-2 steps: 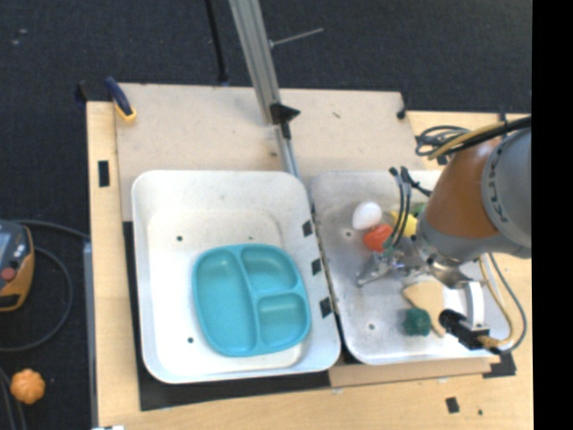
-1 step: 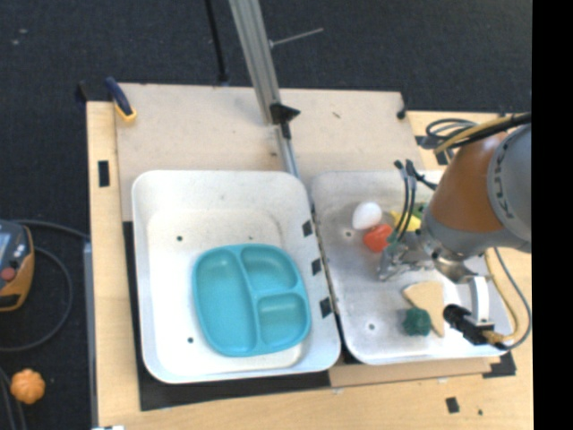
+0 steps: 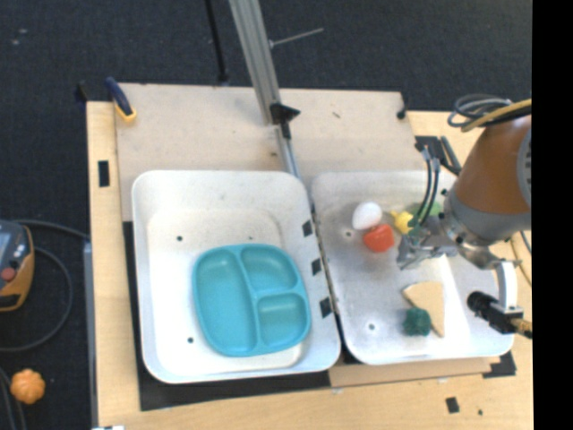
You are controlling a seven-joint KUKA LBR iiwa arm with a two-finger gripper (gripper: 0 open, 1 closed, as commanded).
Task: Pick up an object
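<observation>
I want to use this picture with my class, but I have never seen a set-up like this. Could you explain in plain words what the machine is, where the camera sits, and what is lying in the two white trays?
The camera hangs above a wooden bench and looks down at a slant. On the bench two shallow white bins sit side by side. The left bin holds a turquoise divided plate. The right bin holds small toy-like items: a white object, a red object, a yellow object, a tan wedge and a dark green object beside the wedge.

The machine is a robot arm, grey and orange, reaching in from the right. Its gripper is low over the right bin, near the red and yellow items. I cannot see that it holds anything.
</observation>
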